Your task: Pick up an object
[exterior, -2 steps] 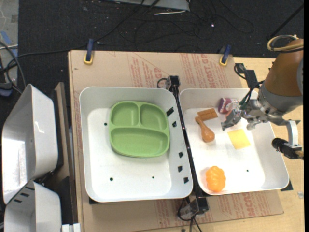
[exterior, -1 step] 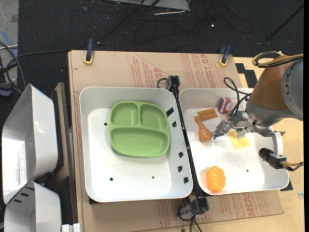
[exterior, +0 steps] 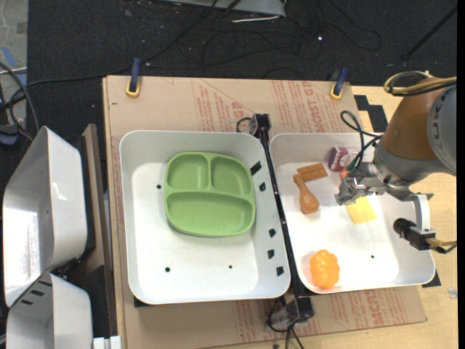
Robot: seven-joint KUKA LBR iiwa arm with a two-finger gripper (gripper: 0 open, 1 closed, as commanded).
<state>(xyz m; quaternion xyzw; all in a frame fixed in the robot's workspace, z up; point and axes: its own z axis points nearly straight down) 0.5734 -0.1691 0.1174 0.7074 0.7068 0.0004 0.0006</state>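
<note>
Claw hangs low over the right bin, and I cannot tell if it is open, shut, or holding anything. From left to right, the brown wooden piece lies just to its left, and the yellow block sits right under its tip, the closest thing to grab.

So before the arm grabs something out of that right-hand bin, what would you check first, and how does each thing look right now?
1. Hand over the right bin: ok.
2. A target close by: ok, the yellow block lies just below the hand.
3. Hand free of objects: cannot tell.
4. Target apart from neighbours: ok, the brown wooden piece and the orange ball lie clear of it.
5. Purple item identifiable: cannot tell, partly hidden.
6. Green tray out of the way: ok, in the left bin.
</note>
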